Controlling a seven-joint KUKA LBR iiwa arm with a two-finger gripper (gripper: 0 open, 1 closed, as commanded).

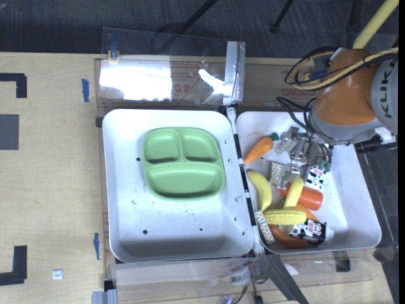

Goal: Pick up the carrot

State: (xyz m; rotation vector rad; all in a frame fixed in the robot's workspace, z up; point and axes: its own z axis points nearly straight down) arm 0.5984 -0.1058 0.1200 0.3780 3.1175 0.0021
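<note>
The carrot (pixel 259 149), orange with a small green top, lies in the right bin (pixel 361 201) near its upper left corner, tilted with the green end toward the upper right. My gripper (pixel 292 159) hangs just right of the carrot, over the pile of toys, its metal fingers pointing down and left. The carrot is beside the fingers, not between them. I see nothing held.
Below the gripper the right bin holds a banana (pixel 260 189), a corn cob (pixel 285 217), an orange-red cylinder (pixel 308 197) and black-and-white patterned pieces (pixel 311 230). The left bin (pixel 126 233) holds a green divided plate (pixel 183 162). A clear panel (pixel 164 75) stands behind the bins.
</note>
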